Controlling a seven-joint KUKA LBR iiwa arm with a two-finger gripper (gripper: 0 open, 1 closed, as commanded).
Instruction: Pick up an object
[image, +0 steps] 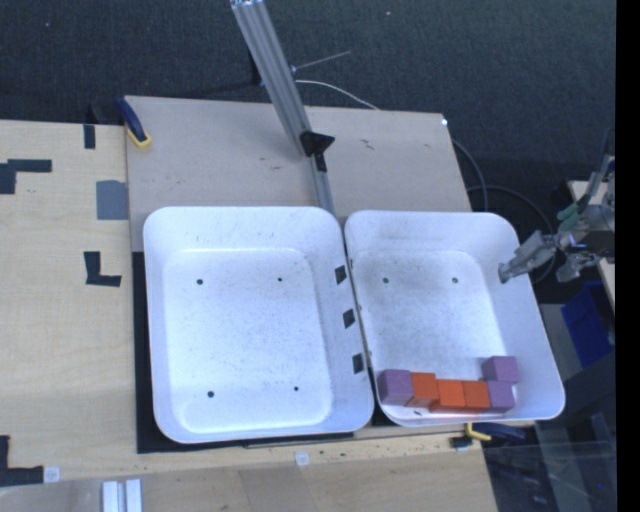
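Note:
A row of small blocks lies along the front wall of the right bin (430, 240). It runs from a purple block (396, 385) through several orange blocks (451, 394) to two purple blocks (501, 381) stacked in the front right corner. My gripper (545, 260) hangs at the bin's right rim, well behind the blocks and apart from them. It carries nothing that I can see.
The left bin (240, 320) sits beside the right one. A slanted metal pole (283, 85) rises behind the bins. A blue and yellow clamp (134, 122) is at the back left, and another clamp (490, 433) at the front right. Cables (480, 175) trail at the back right.

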